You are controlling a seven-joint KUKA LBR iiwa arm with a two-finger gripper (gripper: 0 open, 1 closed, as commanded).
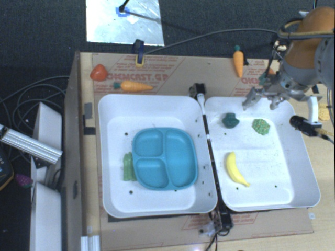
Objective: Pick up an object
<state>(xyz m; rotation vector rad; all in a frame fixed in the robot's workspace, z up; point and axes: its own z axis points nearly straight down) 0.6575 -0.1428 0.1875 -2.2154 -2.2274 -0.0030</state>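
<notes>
Our gripper (263, 100) hangs at the upper right, jaws spread wide and holding nothing. Just below, in the right white bin (301, 163), sits the bumpy green toy broccoli (260, 126). We think it's light and stiff; pinch its sides.

Grey arm (309, 67), orange band (313, 22), metal two-finger claw (260, 102)

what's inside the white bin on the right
Inside the right shallow white bin lie a yellow toy banana, a dark teal lump and a green bumpy broccoli-like piece. The two-finger gripper hangs above its far edge, hiding a bit of rim.
</notes>
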